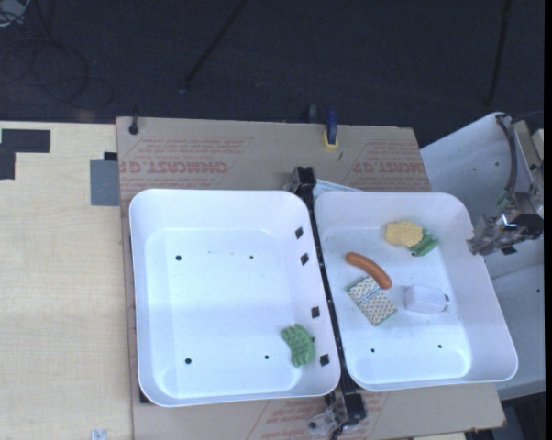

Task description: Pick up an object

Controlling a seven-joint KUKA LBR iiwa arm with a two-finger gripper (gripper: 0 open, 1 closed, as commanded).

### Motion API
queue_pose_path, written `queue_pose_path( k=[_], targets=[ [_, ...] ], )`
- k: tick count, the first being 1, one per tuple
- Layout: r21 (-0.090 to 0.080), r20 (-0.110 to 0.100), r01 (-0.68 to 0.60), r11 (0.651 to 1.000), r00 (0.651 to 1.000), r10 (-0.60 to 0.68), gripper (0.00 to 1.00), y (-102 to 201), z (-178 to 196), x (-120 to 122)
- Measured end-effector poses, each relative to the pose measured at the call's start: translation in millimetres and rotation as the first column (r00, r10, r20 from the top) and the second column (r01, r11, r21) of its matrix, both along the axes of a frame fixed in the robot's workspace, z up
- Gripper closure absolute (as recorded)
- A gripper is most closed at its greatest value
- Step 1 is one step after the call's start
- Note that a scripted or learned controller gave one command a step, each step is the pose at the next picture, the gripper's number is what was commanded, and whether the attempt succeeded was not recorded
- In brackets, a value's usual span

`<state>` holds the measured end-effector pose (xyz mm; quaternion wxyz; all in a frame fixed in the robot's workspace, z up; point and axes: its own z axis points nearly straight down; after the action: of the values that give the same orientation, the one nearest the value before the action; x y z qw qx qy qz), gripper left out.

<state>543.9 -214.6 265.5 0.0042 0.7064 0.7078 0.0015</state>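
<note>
Fig. Green leafy toy (pixel 298 344), soft and crinkled, is seen in the left bin (pixel 157 246), farthest from the tool (pixel 502 231). Nearer the tool, in the right bin (pixel 482 337): checked pouch (pixel 372 300), smooth sausage (pixel 369 268), knobbly corn (pixel 407 235), clear plastic piece (pixel 426 298). The tool is parked beyond the bin's rim, w/ nothing held; its opening cannot be told. Step: approach, judged not yet begun. Next: target to be chosen, tool to be brought above it.

Right bin (pixel 482 337) — a yellow corn cob (pixel 405 235) with green husk, an orange sausage (pixel 369 268), a checkered packet (pixel 371 302), a clear cup (pixel 425 299) on its side. Left bin (pixel 157 337) — a green leafy piece (pixel 298 344) near its right wall.
</note>
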Motion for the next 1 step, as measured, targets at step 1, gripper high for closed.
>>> queue_pose_path(
  k=[1],
  targets=[
    [0.003, -0.001, -0.005, 1.0, 1.0, 0.005, 1.0, 53.8, 57.4, 61.5]
  ],
)
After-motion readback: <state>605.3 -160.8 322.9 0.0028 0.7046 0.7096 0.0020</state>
